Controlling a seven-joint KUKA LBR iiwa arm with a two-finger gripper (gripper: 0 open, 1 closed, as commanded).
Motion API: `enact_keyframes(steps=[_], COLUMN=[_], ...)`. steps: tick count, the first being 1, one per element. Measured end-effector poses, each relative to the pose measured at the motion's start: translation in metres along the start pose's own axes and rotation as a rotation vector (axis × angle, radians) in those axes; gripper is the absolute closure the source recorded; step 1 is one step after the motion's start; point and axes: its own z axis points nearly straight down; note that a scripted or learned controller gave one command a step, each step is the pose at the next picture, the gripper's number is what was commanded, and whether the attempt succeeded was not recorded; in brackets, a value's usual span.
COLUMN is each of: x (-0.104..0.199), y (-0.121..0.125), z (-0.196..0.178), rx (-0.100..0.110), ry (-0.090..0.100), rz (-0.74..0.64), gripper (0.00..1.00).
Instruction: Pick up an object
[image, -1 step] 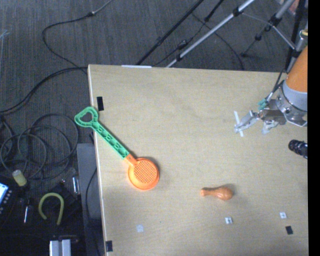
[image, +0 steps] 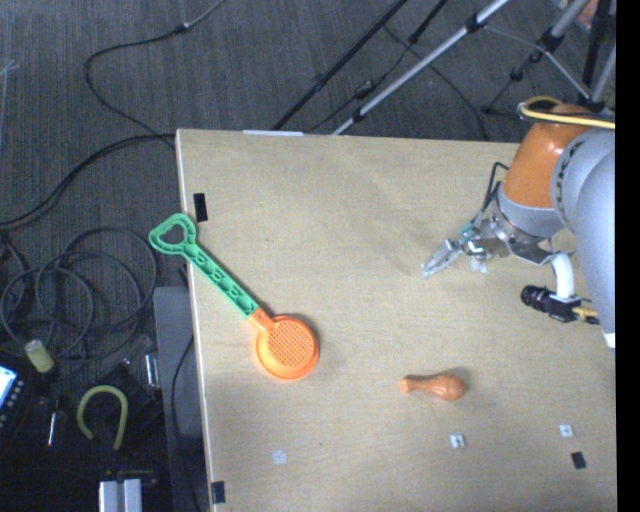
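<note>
Cables (image: 60, 290) lie coiled on the dark carpet (image: 90, 90) at nine o'clock, off the left edge of the board, with a green U-shaped piece (image: 103, 412) among them nearer seven o'clock. Next comes the tan board (image: 350, 200), which takes up the middle and right of the view. On its left part lies a strainer (image: 240, 302): its green handle (image: 205, 264) starts at a looped end hanging slightly over the board's left edge at about ten o'clock and runs on a slant down toward the centre, ending in a round orange mesh head (image: 287, 347) that sits flat on the board at about seven o'clock from the middle. Further right, at about five o'clock, a small orange pear-shaped object (image: 436, 386) lies on its side, the thin end pointing left and the fatter end right; it is well apart from the strainer head. Near it, a few small markers dot the board toward the lower edge. At three o'clock the grey arm with its orange band (image: 535, 165) reaches in, and the gripper (image: 440, 262) points left and slightly down over bare board, well apart from both objects. Nothing lies between its fingers; whether they are spread or closed I cannot tell at this size. Light stands (image: 420, 60) cross the carpet at one o'clock.
</note>
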Motion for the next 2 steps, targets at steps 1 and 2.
enact_keyframes(steps=[1,2], x=[0.0725,0.0728], y=[0.0360,0.0363], z=[-0.0007,-0.0099], rx=[-0.002,-0.001], ry=[0.001,-0.002], rz=[-0.118,-0.119], gripper=[0.00,1.00])
